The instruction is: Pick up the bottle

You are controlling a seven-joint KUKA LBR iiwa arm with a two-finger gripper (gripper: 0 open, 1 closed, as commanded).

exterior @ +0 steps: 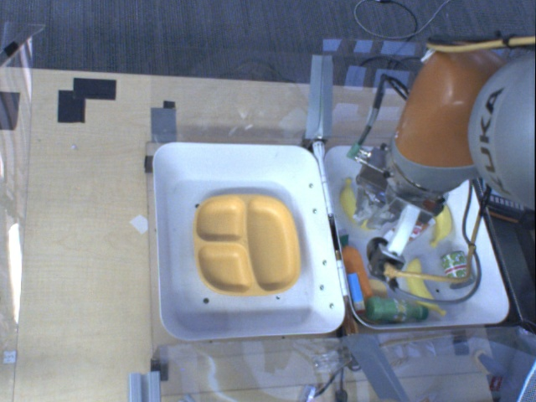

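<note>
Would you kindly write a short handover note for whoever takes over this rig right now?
Gripper: low over the far half of the right bin, with no hold on anything to be seen.
Green bottle: on its side along the right bin's near wall, apart from the gripper.
Left bin: holds a yellow divided tray.
Done: nothing; the bottle is not lifted.
Left: move to the bottle, grip it, lift it.

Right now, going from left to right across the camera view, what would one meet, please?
left bin → yellow tray → orange thing → green bottle → small can
</note>
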